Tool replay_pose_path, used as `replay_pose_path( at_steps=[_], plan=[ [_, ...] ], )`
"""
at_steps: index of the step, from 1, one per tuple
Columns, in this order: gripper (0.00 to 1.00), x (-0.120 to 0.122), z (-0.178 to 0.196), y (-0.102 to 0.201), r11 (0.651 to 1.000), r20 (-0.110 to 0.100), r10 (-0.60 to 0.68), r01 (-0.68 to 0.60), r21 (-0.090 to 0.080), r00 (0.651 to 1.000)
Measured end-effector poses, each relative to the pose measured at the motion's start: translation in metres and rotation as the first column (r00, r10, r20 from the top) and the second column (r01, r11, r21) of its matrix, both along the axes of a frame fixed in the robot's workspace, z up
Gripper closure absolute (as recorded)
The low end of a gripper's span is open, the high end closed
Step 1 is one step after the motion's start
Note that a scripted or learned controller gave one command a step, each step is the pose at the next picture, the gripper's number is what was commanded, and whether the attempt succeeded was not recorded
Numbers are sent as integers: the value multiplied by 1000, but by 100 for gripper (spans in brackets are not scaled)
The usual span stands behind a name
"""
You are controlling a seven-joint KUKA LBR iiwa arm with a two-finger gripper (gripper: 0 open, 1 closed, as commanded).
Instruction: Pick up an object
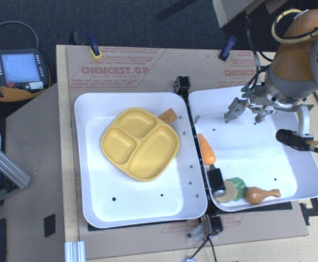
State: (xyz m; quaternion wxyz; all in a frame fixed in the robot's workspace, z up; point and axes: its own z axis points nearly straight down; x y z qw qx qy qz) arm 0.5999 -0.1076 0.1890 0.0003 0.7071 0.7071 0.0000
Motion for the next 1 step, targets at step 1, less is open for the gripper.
replay_pose_path(
  at_steps=[1],
  plan=[
    [0,-3,-64,-2,1000,-7,-1,1,2,1000]
  ],
)
